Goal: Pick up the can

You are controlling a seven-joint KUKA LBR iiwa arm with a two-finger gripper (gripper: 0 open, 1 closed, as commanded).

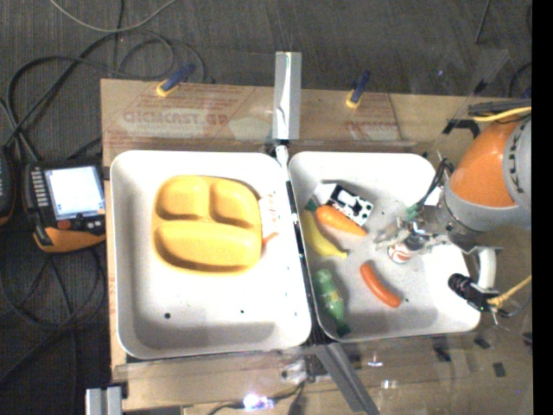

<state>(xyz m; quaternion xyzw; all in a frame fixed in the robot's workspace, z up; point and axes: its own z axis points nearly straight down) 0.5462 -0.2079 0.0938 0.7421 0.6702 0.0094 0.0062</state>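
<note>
The arm [497, 175] entered from the right, its orange band uppermost and wrist angled down and leftward, with the gripper [404, 239] held low at the end of the reach; finger state could not be determined from this view.

You look down from above the desk [207, 115] at a slant, both white bins [130, 335] in frame, arm [497, 180] entering from your right.
</note>
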